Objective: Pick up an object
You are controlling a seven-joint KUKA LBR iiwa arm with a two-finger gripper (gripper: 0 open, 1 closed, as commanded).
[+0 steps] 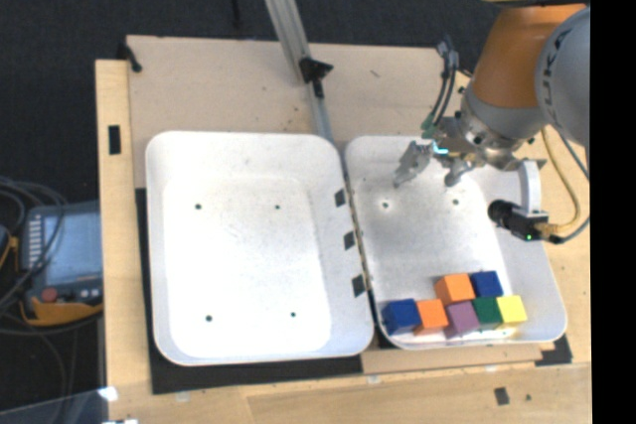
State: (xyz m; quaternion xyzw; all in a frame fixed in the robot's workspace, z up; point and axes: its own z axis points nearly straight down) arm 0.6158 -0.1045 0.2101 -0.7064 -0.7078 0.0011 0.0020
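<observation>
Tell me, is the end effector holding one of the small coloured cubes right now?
No, the open end effector hangs at the right white bin's far end, apart from the small coloured cubes.

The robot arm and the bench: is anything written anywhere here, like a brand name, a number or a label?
Grey arm link: dark letters run down its side, cut off at the edge and too blurred to read.
Handheld screen unit left of the bench: display too small and blurred to read.
Coloured blocks, right bin, left bin: no text seen.
</observation>
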